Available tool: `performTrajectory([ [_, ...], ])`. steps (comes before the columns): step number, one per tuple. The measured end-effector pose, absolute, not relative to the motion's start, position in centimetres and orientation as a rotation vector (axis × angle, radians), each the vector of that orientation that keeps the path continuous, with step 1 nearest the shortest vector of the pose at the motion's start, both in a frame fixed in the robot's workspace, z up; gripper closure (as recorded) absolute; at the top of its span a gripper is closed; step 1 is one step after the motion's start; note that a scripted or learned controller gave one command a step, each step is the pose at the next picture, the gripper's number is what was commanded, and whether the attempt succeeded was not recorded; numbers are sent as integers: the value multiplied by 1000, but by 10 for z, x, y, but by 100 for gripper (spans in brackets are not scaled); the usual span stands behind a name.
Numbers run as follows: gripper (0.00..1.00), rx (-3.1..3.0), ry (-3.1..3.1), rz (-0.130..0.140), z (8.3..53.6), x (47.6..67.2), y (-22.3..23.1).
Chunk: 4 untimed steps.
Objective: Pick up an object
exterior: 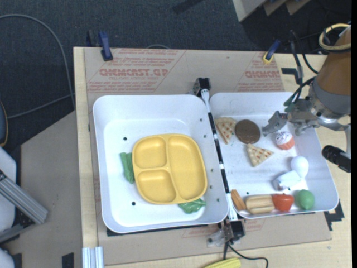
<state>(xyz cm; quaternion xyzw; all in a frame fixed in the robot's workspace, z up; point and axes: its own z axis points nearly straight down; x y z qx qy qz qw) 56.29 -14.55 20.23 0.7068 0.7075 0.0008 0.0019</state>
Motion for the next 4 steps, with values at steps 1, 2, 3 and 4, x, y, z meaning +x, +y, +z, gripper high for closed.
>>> performTrajectory([
  [1,0,2220,2222,1,158,604,-123],
  [2,0,2223,2224,-2,85,608,-118],
  [3,0,2220,2220,1,85,620,-133],
  [4,0,2218,2221,1,85,654,-150],
])
